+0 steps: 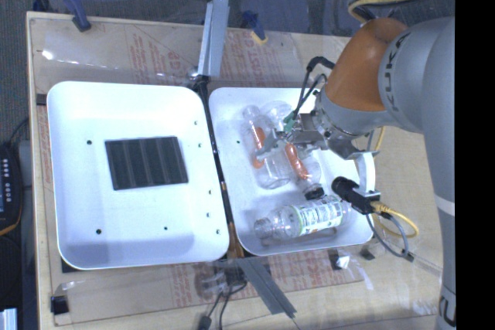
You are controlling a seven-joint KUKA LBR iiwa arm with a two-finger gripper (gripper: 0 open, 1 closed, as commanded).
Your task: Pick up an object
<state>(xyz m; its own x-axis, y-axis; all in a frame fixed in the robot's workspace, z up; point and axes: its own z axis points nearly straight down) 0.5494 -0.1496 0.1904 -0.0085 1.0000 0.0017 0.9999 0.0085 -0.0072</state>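
Note:
My gripper hangs low over the middle of the right bin, reaching in from the right under the orange wrist band. Right below and beside it lies a cluster of clear plastic items with orange parts; the gripper hides part of them, and I cannot see whether it touches them. A clear plastic bottle with a green and white label lies on its side near the bin's front edge, apart from the gripper.
The left bin holds a dark ribbed rectangle on its floor. A metal divider bar rises behind the gap between the bins. Black and yellow cables trail at the right bin's right rim.

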